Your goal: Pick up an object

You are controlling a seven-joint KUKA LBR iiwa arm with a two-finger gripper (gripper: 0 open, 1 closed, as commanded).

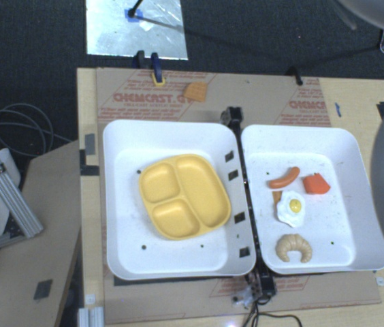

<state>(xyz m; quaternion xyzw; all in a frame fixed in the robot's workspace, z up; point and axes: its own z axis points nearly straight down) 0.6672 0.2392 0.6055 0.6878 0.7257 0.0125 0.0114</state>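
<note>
right bin (355, 148): sausage (284, 178) | fried egg (291, 209) | croissant (294, 247) | orange piece (316, 184)

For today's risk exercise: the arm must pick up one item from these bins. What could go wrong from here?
1. The sausage, orange piece, fried egg and croissant lie close together, so a grab may nudge a neighbour.
2. The fried egg looks flat and may slip free.
3. The yellow divided plate looks wide for a two-finger grasp.
</note>
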